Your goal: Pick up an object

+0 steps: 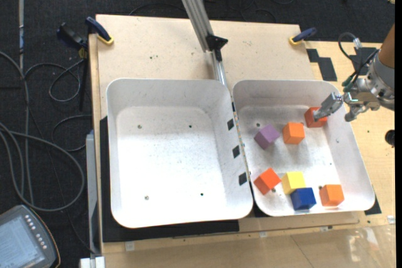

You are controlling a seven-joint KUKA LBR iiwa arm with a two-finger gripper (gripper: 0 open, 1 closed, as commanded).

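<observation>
Red block [313, 117] is my target: far-right corner of the right bin [361, 180], tight by the right wall. My gripper [342, 106] is over that wall, one finger [328, 107] reaching left and down to touch or overlap the block's right edge. The other finger sits further right, outside the block, so the fingers look spread with a gap between them. Nothing between them, so I'm holding nothing.

Progress, my read: approach is more or less done; grasp not made, lift not started. The block rests on the bin floor.

Other candidates in the same bin:
- orange block [293, 133] just left of the red one
- purple block [267, 135] further left
- near row: red-orange block [268, 180], yellow block [293, 182], blue block [303, 198] touching the yellow, orange block near right [331, 195]

Left bin [116, 135] is not involved.

Left to do: straddle the red block, close, lift clear. Risk as I see it: the wall leaves little room for the outer finger, so the block could get nudged, not gripped.
</observation>
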